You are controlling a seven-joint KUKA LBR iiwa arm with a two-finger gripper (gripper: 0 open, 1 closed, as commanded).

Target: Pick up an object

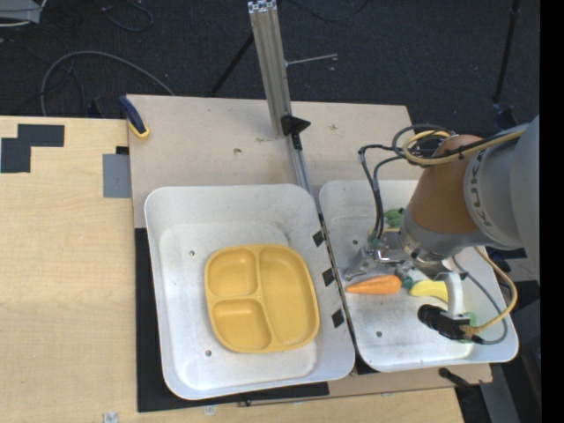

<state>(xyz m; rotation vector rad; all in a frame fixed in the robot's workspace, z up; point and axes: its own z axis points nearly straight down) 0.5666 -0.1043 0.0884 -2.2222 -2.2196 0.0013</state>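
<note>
Bins sat side by side on the bench. The left bin [167, 236] held a yellow plate [261, 296] with three parts. The arm [458, 201] reached in from the right over the right bin [397, 342]. Its gripper [384, 256] was low, just above an orange carrot [374, 285] that lay near that bin's left wall. A yellow thing [429, 289] lay just right of the carrot. I could not tell if the gripper was open or closed.
</note>
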